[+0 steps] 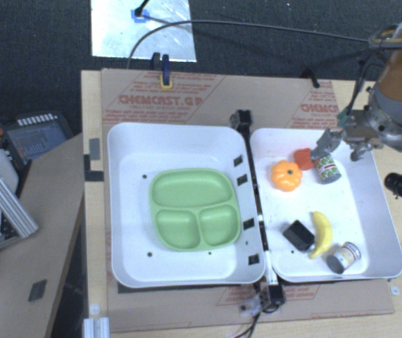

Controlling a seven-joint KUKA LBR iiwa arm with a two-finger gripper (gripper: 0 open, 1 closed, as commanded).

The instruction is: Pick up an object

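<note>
Arm (pixel 401 76), grey with an orange band above the wrist, entering from the right edge of the camera view and angled downward to the left. Wrist flange facing down-left; two-finger gripper (pixel 341 145) at its end, one grey finger (pixel 325 144) slanting down-left, the other shorter in view.

The brown protective sheet (pixel 208 90) under the two bins carries red printing. Along its far edge, near the far left corner, the word reads "CHEMCAST GP" (pixel 160 99). Near the far right corner the same red lettering repeats, slanted and partly covered, so only "CHEMCAST" (pixel 319 108) can be made out. Fainter red print at the near edge is too small to read.
</note>
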